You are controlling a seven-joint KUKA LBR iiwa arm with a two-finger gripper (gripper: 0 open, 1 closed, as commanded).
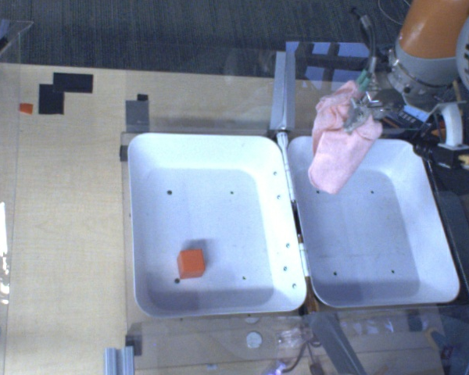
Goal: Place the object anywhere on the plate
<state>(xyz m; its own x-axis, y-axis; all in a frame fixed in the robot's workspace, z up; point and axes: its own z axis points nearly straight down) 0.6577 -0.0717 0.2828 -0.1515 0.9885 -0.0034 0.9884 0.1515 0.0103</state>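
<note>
- Pale wooden bench under everything, with two white bins set side by side on it; I take the divider between them as my landmark.
- Well left of the divider, in the left bin, a small orange block sits near the front wall.
- Right of the divider, over the far corner of the right bin, a pink cloth hangs limp, its long axis running down and toward the divider.
- My gripper is pinched on the cloth's upper end, so the load trails below and left of me.
- No plate is visible to me; I judge the drop point unclear.
</note>
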